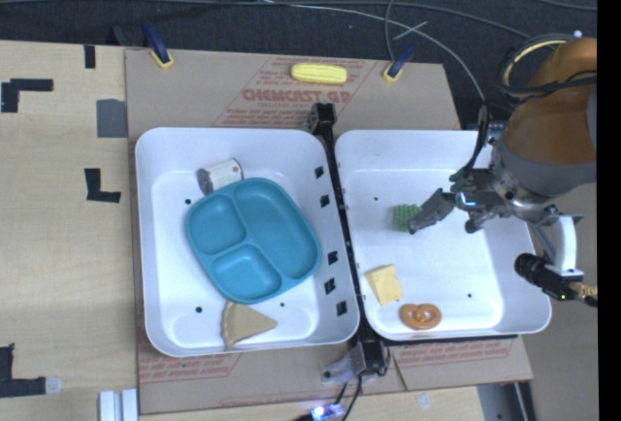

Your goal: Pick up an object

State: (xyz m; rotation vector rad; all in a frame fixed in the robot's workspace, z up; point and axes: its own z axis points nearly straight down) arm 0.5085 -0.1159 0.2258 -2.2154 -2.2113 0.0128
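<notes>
My gripper (444,221) hangs over the right bin (505,303), near its middle, and stands open with nothing between its fingers. One dark fingertip (419,223) lies right beside a small green object (404,214), on that object's right. Nearer the front of this bin a yellow block (384,284) and a brown pretzel (420,315) lie on the floor. The left bin (155,215) holds a blue divided plate (253,239), a small tin (219,176) at the plate's back left, and a tan wedge (245,322) at the front.
A yellow corn cob (318,73) lies on the cardboard behind the bins. A black divider (335,215) runs between the two bins. Cables hang over the back of the bench. The arm's grey and orange body (548,133) stands over the right bin's far right side.
</notes>
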